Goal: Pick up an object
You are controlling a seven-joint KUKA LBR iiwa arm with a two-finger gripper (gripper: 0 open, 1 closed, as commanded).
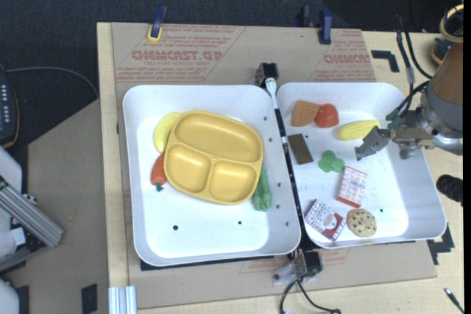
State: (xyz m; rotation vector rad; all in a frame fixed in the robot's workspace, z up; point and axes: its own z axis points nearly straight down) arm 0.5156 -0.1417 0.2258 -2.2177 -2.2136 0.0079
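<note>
Gripper (384,140) hangs over the right bin (423,220), jaws spread wide, holding nothing. Nearest target: yellow corn cob (356,130), just beside the dark fingertip, with the green broccoli piece (331,161) near. Best move, I'd judge: centre over the corn, straddle its short axis, descend, then close.

Grey arm (449,95), black cables

Two clamps (155,27), perhaps blue-handled
</note>
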